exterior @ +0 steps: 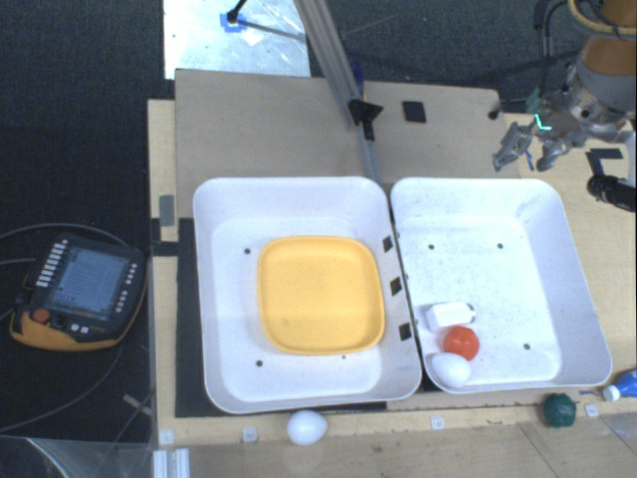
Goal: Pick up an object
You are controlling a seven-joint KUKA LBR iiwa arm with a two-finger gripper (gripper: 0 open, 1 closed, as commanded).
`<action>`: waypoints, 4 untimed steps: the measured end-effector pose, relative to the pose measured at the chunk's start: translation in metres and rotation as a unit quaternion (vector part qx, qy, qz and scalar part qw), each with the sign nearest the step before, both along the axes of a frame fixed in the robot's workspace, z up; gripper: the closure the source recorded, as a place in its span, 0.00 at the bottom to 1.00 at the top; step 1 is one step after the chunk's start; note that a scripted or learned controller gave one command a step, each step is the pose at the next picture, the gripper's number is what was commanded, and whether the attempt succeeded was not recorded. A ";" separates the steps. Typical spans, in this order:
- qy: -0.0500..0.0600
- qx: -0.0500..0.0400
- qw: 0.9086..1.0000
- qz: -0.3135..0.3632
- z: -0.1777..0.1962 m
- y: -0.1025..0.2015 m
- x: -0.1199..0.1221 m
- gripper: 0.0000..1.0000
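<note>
Apparently round orange ball (460,343), white block (449,315)

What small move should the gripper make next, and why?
Probably swing the gripper toward the near left corner of the right bin. It hangs open with nothing between its fingers, above the bench past the bin's far right corner. The things to pick, a red ball, a white block and a white egg, sit clustered in that corner.
</note>
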State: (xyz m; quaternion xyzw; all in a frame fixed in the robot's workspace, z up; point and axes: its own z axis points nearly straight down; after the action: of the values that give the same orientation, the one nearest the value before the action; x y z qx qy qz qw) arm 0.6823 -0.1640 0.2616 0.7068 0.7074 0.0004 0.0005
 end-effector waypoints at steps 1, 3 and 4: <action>0.000 0.000 1.000 0.000 0.000 0.000 0.000 0.00; 0.002 0.000 1.000 0.000 -0.101 0.003 -0.004 0.00; 0.002 0.000 1.000 -0.001 -0.154 -0.005 0.001 0.00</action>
State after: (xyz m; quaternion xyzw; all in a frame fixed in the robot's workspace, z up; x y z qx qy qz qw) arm 0.6835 -0.1694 0.1080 0.7072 0.7070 -0.0011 -0.0013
